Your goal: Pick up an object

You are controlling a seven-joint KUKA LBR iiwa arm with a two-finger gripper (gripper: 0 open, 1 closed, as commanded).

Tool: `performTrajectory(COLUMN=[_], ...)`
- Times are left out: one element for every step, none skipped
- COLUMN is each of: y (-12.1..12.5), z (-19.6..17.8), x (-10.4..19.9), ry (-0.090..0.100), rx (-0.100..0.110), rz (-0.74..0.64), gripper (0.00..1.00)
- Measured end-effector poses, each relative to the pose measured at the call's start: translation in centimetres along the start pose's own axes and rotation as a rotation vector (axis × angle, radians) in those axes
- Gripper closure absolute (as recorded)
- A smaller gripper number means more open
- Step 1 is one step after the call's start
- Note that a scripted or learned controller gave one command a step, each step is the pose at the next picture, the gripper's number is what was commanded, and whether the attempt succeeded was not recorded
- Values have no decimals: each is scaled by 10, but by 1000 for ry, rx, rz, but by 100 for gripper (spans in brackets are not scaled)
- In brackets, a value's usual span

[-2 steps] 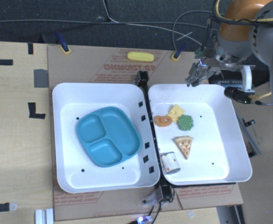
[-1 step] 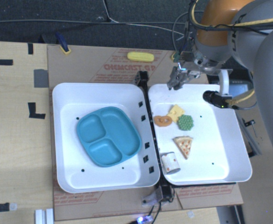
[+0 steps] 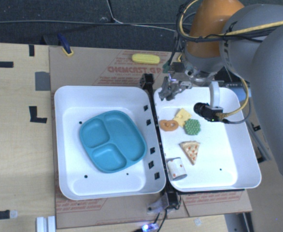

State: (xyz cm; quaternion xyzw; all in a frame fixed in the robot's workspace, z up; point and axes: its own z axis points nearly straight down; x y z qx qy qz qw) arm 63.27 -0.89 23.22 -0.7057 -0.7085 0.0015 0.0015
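The gripper [image 3: 170,92] hangs at the right bin's [image 3: 228,173] far left corner, whether its fingers are parted I cannot tell, nothing visibly between them, while the pretzel [image 3: 168,125], cheese [image 3: 182,116] and broccoli [image 3: 192,126] lie just nearer.

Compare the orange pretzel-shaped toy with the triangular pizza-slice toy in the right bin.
The orange pretzel-shaped toy is rounded and looped, one plain colour; the triangular pizza-slice toy is a pointed wedge, tan with reddish spots. The pretzel lies by the bin's left wall, beside the yellow cheese-like piece; the pizza slice lies nearer the bin's middle, below the green bumpy toy. Both lie flat on the white bin floor, apart from the gripper.
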Motion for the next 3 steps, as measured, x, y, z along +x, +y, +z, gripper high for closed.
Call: performTrajectory(y=[-10,-22,-22], z=[-7,-10,-10], x=[49,97,94], ry=[2,2,0], rx=[-2,-2,-2], rz=[-2,-2,1], gripper=[100,100,0])
